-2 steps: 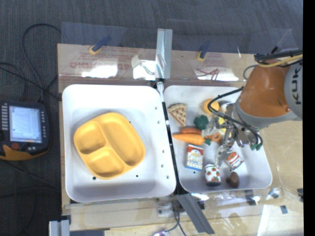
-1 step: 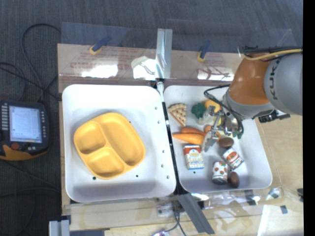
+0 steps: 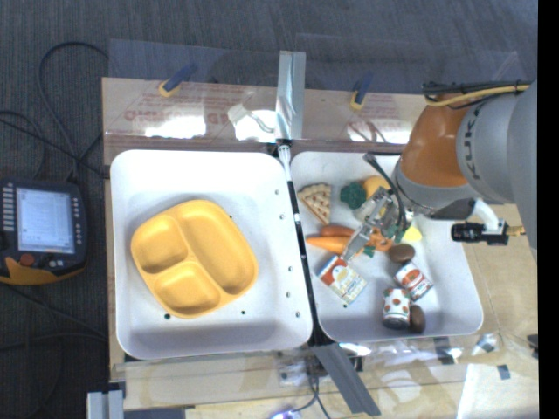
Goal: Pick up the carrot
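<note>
The gripper (image 3: 360,241) sits low in the right bin (image 3: 454,321), its tips at the carrot (image 3: 330,237), which lies just to their left and under them. Whether it is apart or clamped, I cannot tell. The packet (image 3: 343,279) just below and the waffle piece (image 3: 316,201) above crowd it; a slanted close could nudge the carrot aside or snag the packet.

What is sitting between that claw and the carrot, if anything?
Nothing visible does. The claw hangs right over the carrot in the right bin, its tip at the carrot's right end. The waffle slice lies just behind the carrot and a small packet just in front, both beside it rather than in the way.
</note>
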Tool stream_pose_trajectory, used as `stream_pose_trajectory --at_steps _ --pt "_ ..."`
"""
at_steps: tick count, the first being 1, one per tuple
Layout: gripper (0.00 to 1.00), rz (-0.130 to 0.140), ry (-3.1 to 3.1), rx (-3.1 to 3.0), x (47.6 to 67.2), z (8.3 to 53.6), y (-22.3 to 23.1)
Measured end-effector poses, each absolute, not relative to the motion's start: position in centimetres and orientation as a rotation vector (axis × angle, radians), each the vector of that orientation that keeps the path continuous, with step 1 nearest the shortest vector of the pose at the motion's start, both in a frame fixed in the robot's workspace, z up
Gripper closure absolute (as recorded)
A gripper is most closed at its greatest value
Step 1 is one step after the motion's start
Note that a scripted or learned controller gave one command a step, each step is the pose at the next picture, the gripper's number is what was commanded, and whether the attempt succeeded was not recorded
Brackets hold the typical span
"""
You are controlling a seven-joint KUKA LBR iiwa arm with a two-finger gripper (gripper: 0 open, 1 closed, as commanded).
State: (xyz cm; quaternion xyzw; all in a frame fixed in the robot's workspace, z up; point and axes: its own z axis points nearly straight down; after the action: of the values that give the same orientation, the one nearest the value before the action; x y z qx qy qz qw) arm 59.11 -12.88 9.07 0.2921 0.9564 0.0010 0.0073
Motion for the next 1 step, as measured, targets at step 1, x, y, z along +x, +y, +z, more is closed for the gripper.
stream_pose_trajectory --at_steps 1 --pt "0.0 0.002 2.943 1.05 56.65 9.13 -10.65"
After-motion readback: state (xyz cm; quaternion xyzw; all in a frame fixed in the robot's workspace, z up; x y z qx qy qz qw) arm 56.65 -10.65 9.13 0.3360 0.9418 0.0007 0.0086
